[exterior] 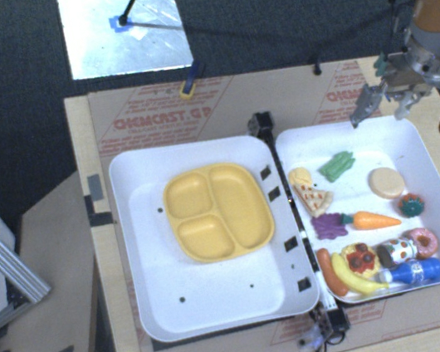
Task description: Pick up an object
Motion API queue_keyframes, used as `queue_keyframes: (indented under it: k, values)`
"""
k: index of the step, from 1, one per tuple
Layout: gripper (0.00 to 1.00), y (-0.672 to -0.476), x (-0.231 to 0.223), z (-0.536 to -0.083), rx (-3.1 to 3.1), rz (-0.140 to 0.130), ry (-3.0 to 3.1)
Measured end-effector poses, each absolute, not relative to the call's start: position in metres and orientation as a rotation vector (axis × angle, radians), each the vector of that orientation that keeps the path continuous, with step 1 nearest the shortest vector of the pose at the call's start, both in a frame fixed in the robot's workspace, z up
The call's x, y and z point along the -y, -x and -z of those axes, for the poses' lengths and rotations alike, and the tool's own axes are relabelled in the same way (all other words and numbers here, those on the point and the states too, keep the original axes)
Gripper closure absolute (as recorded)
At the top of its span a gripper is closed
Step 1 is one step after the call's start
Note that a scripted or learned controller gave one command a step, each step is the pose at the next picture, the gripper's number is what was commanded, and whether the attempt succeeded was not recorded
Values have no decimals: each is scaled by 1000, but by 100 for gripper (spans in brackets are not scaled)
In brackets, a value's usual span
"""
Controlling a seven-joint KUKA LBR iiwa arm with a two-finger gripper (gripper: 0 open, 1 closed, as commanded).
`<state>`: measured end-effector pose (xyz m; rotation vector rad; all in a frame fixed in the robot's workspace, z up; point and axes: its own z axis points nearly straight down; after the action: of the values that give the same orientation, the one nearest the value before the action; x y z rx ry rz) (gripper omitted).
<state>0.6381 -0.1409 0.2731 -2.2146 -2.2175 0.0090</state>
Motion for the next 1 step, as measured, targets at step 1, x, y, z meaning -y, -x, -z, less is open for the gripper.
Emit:
queue_keyframes:
  k: [1]
  values:
    - [0,-640,141,-280,2226,1,2219]
